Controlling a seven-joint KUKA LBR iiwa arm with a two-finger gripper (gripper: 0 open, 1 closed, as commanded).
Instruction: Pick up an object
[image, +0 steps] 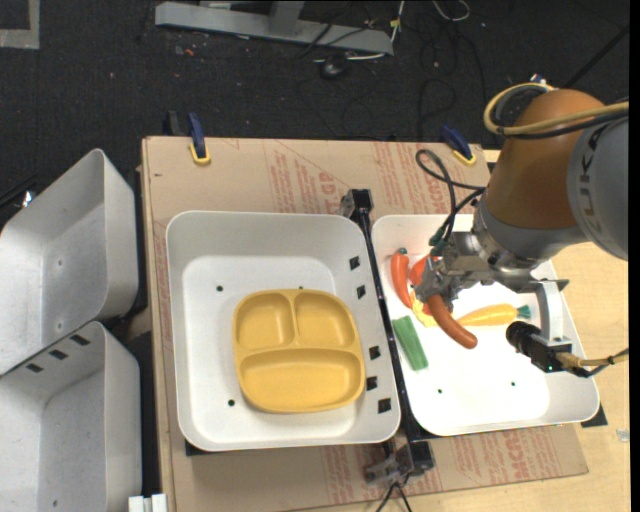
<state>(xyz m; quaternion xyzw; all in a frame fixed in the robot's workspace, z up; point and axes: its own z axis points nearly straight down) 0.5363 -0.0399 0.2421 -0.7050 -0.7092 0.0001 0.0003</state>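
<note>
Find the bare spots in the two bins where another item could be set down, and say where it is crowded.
Left bin: bare floor rings the yellow tray, widest above it. Right bin: the lower floor below the green block is bare. Crowded: its upper left, where the tool hangs over the red sausage and orange carrot.

A dark speckled floor (90, 90) (cables (440, 90) trailing across it) surrounds the brown bench (270, 180).

Probably a lab: clamped bench (300, 165), loose cables (440, 170).
</note>
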